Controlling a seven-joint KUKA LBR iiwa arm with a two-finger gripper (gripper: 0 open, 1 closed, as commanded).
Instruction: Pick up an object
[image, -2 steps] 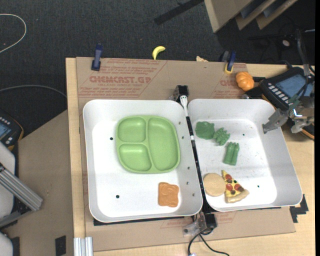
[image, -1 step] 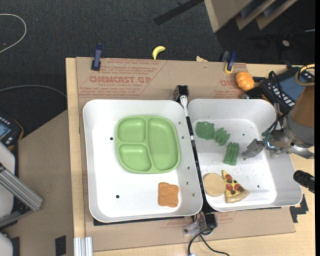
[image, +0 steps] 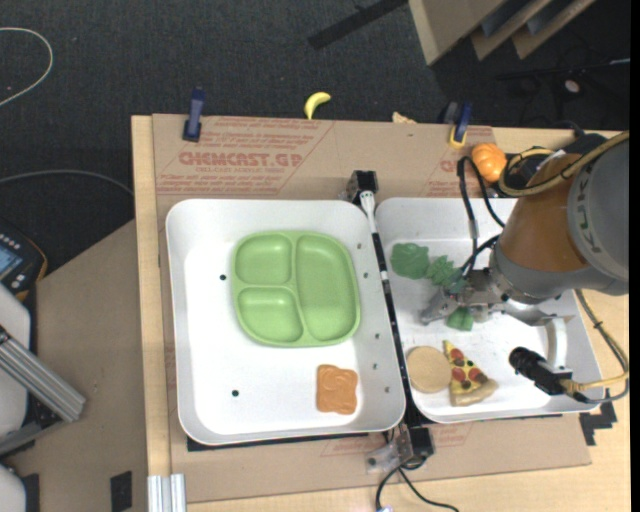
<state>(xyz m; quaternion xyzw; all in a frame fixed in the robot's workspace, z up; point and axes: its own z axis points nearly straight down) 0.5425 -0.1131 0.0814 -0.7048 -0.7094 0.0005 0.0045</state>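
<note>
blue clamps (image: 193, 115), yellow banana (image: 316, 103), cardboard (image: 250, 160)

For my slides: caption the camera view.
Gripper down among green toys in right bin; green tray left.

1. The arm (image: 575, 225) is seen entering from the right side of the camera view; its grey body is bent over toward the left.
2. An orange band (image: 535, 225) is worn above the wrist; below it a grey wrist section is seen.
3. The gripper (image: 452, 300) is pointed to the left and lowered; its metal fingers (image: 436, 303) are seen as grey, but it cannot be judged whether they are apart or closed.
</note>
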